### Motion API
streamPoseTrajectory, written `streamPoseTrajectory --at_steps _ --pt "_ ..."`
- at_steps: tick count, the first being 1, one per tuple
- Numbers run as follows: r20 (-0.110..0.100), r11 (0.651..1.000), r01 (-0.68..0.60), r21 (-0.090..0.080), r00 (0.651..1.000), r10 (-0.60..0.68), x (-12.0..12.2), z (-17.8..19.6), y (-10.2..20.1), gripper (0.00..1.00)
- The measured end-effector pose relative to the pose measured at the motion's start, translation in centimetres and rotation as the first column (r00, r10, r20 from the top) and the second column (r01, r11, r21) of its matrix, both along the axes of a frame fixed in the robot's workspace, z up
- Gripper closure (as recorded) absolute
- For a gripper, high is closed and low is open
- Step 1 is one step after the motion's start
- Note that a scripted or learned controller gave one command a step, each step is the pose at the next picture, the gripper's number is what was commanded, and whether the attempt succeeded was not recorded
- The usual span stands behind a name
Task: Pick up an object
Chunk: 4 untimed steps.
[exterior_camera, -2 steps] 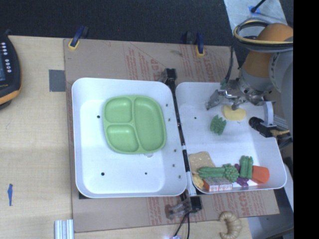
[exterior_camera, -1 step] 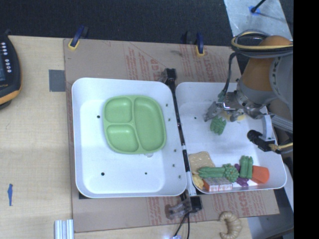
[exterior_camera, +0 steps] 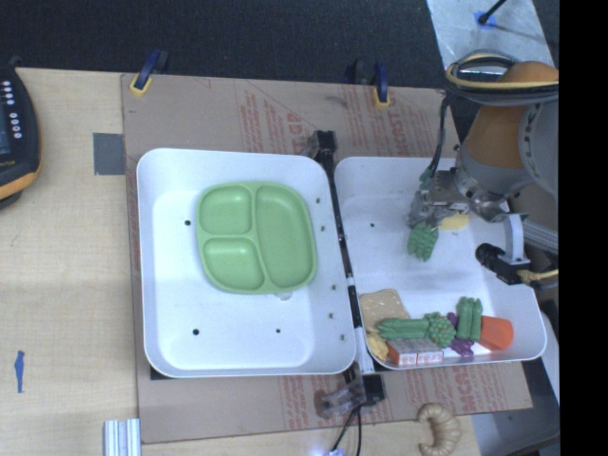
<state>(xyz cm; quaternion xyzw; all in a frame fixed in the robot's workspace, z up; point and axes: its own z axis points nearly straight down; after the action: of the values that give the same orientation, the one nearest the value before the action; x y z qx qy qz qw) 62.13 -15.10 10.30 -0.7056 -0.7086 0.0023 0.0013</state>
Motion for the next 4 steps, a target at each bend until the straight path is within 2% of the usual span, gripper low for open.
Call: streamPoseTrajectory --at_steps 1,2,3,4 --pt "0.005 1.0 -0.005 0.001 1.0 0.005 3.7 -1.1 4.0 1.0" --pt "0.013 1.0 0.003 -0.003 1.0 -0.003 3.7 8.8 -0.3 1.0" --pt "0.003 1.0 0.0 0.001 1.0 0.0 3.5 8.2 -0.1 0.0" --pt "-0.01 1.0 0.006 0.003 1.0 -0.006 -3.8 -1.7 -6.5 0.0"
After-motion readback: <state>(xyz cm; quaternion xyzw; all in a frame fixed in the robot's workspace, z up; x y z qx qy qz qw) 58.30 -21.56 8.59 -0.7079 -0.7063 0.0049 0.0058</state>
